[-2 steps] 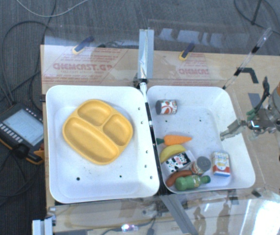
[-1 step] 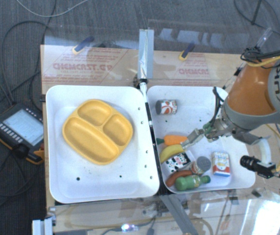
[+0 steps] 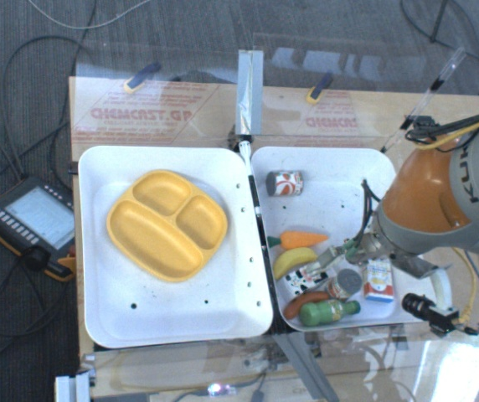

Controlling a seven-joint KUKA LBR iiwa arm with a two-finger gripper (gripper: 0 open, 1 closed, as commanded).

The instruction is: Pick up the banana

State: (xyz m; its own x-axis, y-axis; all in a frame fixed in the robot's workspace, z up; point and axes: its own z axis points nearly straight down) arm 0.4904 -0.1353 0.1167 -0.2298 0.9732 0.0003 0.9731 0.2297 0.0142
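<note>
While the left bin (image 3: pixel 172 245) carries a single yellow divided plate (image 3: pixel 167 224) lying flat near its middle, the right bin (image 3: pixel 332 170) is crowded along its front edge and bare toward its back, apart from a small red and white can (image 3: pixel 285 182) lying on its side near the back left corner. An orange carrot (image 3: pixel 303 239) lies across the bin's left-centre, and the banana (image 3: pixel 293 261) rests just in front of it, close to the wall shared with the left bin, its curved yellow body pointing toward the arm. In front of the banana sit a small white spotted piece (image 3: pixel 299 280), a reddish item (image 3: pixel 303 301) and a green bottle (image 3: pixel 328 311) lying along the front wall, with a round grey can (image 3: pixel 347 281) and a red and white carton (image 3: pixel 378 279) further right. The arm (image 3: pixel 428 199), its orange band over the bin's right side, reaches down so that the gripper (image 3: pixel 327 261) hangs just beside the banana's right end; whether the jaws are apart or together cannot be told, and nothing is seen clamped between them. Open room lies across the back half of the right bin, while the front is tightly packed. Beyond the bins, the surface (image 3: pixel 139 120) shows a printed sheet along its back edge.
</note>
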